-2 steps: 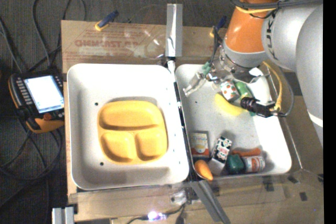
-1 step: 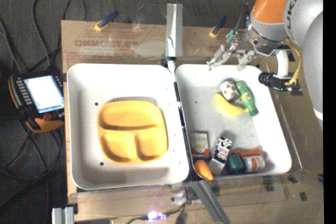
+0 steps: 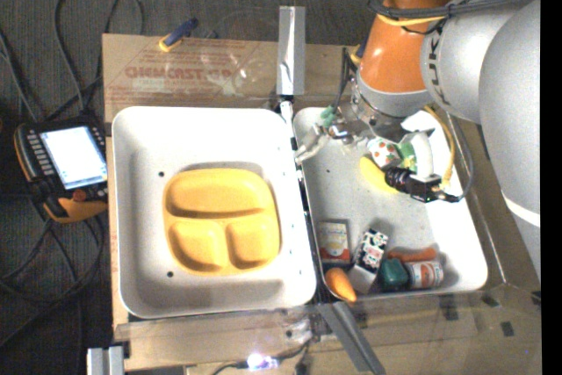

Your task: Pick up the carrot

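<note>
The carrot [image 3: 340, 283] is lying at the lower left corner of the right bin [image 3: 479, 263], beside a small carton [image 3: 371, 258] and a red can [image 3: 421, 270]. The gripper [image 3: 320, 134] is hovering well apart from it, near that bin's upper left corner; how its jaws are standing cannot be told. A yellow divided tray [image 3: 223, 217] is sitting in the left bin [image 3: 132, 189].
</note>
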You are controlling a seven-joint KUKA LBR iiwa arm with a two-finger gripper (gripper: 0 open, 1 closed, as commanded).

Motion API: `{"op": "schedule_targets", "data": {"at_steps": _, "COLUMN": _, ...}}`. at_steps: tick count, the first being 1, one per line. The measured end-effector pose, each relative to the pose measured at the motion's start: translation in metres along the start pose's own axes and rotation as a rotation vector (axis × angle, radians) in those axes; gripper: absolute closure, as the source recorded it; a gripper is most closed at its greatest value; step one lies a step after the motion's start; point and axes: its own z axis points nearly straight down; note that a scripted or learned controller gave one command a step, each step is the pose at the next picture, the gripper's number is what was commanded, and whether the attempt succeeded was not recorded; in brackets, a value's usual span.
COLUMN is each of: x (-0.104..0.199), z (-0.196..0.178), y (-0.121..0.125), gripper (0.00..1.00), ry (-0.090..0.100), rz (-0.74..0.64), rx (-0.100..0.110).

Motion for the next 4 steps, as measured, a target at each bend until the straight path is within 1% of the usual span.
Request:
{"op": "schedule_targets", "data": {"at_steps": 1, "x": -0.073, "z": 0.048, "y": -0.017, "gripper": 0.00, "ry": -0.002, "rz": 0.002, "rx": 0.000}}
{"op": "schedule_targets", "data": {"at_steps": 2, "x": -0.073, "z": 0.093, "y": -0.096, "gripper": 0.00, "ry": -0.003, "rz": 0.177, "rx": -0.012}}
{"op": "schedule_targets", "data": {"at_steps": 3, "x": -0.128, "z": 0.073, "y": -0.030, "gripper": 0.00, "ry": -0.003, "rz": 0.387, "rx": -0.001}}
{"op": "schedule_targets", "data": {"at_steps": 4, "x": -0.053, "z": 0.094, "y": -0.136, "gripper": 0.00, "ry": -0.002, "rz": 0.431, "rx": -0.010}}
